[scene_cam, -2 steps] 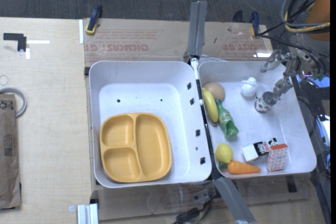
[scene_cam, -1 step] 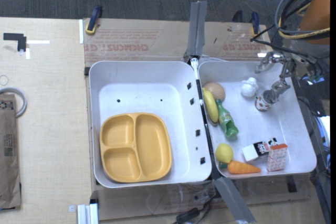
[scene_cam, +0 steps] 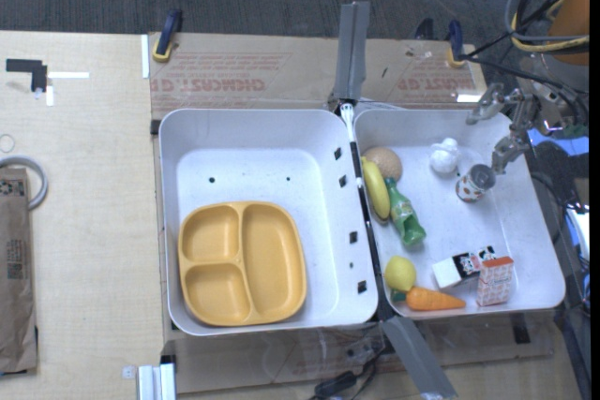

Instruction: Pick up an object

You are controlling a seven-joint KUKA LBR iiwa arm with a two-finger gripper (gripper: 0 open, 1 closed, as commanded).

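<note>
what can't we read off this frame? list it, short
- Gripper, camera view: metal parts blur together over the right white bin, so finger state is unreadable.
- Grey arm: cut off by the right edge, tangled in cables.
- Round brown object: partly covered by the yellow banana; identity unclear.
- Small red-and-white carton: print too small to read.

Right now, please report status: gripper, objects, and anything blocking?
Gripper above right bin's far right corner, holding nothing visible. Banana, green bottle, lemon, carrot lie untouched. Nothing blocking.
</note>
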